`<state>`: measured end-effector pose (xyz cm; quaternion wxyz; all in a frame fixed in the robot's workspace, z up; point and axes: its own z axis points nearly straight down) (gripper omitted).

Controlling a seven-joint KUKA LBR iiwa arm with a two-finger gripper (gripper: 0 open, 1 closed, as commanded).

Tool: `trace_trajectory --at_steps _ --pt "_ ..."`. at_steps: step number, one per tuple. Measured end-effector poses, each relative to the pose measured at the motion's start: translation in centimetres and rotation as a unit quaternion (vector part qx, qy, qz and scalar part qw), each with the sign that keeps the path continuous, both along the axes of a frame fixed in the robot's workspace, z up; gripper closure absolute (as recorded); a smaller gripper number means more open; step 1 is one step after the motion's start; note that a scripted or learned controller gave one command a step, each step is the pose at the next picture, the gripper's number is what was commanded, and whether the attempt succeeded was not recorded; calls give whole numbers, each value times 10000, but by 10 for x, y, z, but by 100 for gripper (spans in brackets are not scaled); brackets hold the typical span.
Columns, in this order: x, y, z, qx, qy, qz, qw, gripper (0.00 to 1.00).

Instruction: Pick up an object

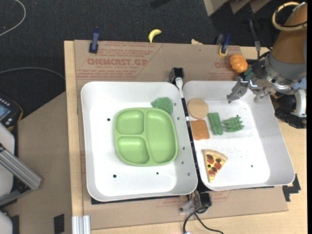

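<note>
My gripper hangs over the far part of the right bin, its two fingers spread apart with nothing between them. Below and left of it lie a round tan bread piece, an orange toast square, a green stick-shaped piece and a green leafy sprig. A pizza slice rests near the bin's front. The left bin holds a green divided plate and a green lettuce piece at the plate's far corner.
An orange fruit sits on the cardboard behind the right bin, close to the arm's wrist. A yellow banana lies at the back edge. Blue clamps hold the board's far corners. The bins touch along a central ridge.
</note>
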<state>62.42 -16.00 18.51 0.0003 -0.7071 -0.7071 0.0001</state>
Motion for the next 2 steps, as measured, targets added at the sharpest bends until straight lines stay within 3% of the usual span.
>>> trace_trajectory --at_steps 1,2 --pt "16 60 -104 9 -7 19 10000 0" --pt "-42 125 6 16 -24 33 10000 0"
